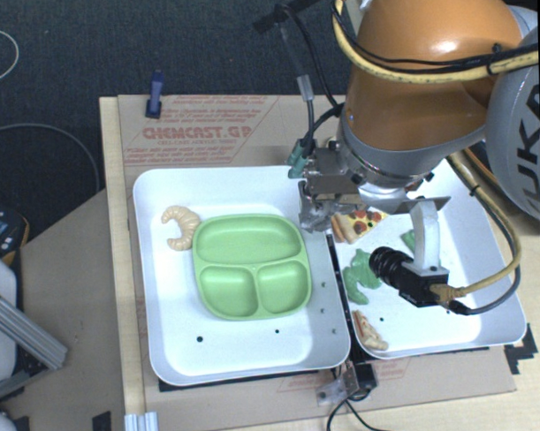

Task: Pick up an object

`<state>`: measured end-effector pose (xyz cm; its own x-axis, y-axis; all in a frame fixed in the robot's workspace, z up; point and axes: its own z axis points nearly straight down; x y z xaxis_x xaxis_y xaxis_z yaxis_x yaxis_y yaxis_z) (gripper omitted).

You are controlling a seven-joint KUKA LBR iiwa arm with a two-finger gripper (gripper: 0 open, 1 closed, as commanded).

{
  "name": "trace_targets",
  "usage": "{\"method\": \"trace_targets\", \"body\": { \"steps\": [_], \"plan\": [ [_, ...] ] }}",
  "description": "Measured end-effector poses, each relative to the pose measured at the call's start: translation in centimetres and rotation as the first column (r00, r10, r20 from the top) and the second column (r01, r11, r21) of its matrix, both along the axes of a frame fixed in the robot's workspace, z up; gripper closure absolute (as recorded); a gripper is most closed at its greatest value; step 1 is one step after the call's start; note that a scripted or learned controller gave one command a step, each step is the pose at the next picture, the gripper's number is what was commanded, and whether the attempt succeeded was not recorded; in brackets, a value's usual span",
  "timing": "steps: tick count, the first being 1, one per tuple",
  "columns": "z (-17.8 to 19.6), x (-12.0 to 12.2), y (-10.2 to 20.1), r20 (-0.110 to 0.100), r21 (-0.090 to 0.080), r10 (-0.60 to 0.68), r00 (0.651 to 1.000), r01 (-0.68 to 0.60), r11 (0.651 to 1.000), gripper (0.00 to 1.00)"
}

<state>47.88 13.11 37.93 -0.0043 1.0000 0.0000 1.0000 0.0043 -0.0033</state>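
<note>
Orange-banded, hovers low with gripper (321,210) just right of green divided plate (250,264), close over toy pizza slice (359,223). Cannot tell grip state. Could strike bin wall (336,292) beside plate, or nudge slice away, through off-centre descent.

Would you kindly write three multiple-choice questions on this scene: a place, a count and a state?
1. The croissant lies: A) in the left bin beside the tray; B) inside the tray; C) on the floor.
2. The tray's compartments number: A) two; B) three; C) five.
3. The tray lies: A) upside down; B) on edge; C) right way up.
1 A, it rests by the tray's corner; 2 B, one long, two small; 3 C, hollows face up.
</note>
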Motion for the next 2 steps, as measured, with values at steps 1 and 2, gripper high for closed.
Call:
{"method": "trace_targets", "body": {
  "steps": [1, 2],
  "plan": [
    [1.2, 0.1, -0.1, 0.004, 0.0, -0.002, 1.0, 0.002, 1.0, 1.0],
    [2.2, 0.1, -0.1, 0.006, 0.0, -0.001, 1.0, 0.001, 1.0, 1.0]
  ]
}}
